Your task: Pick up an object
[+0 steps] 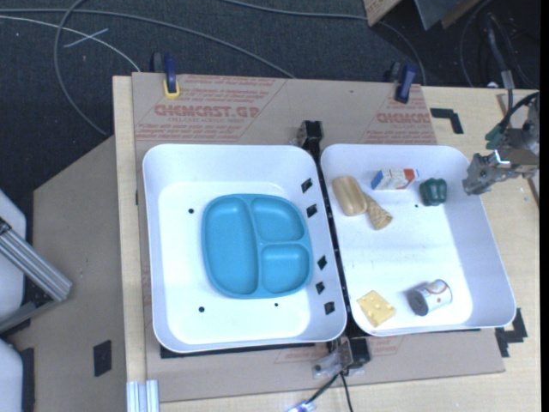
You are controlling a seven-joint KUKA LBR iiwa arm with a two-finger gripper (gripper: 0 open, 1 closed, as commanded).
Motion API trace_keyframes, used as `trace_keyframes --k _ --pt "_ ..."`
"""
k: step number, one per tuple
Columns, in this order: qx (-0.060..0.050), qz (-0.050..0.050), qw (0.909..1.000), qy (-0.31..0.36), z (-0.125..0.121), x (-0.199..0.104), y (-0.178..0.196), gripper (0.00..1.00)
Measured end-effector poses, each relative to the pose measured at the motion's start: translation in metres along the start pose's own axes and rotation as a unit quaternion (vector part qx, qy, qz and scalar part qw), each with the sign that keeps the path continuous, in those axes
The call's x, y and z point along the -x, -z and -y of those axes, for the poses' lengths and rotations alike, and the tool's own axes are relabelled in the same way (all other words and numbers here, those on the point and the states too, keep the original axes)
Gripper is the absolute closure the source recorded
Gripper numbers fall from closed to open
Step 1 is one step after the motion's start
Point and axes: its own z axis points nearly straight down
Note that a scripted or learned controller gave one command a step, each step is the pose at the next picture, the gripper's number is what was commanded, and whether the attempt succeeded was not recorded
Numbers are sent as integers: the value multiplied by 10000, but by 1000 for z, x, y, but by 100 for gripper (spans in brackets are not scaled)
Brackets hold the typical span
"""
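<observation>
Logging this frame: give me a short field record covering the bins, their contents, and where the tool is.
left bin: holds a blue divided plate
right bin: holds five small items
far side items: tan bread-like piece, small red and white carton, dark green object
near side items: yellow cheese-like wedge, small grey and white can lying on its side
tool: at the right bin's far right rim, beside the dark green object
held object: none seen between the fingers
task status: pick not yet done

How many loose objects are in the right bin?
5: a tan bread piece at upper left, a small carton beside it, a green item upper right, a yellow wedge and a small can below.
</observation>
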Motion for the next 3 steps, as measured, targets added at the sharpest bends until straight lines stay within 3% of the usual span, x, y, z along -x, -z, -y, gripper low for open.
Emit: trace_keyframes --k 3 --pt "-42 -24 10000 23 -24 -145 -25 100"
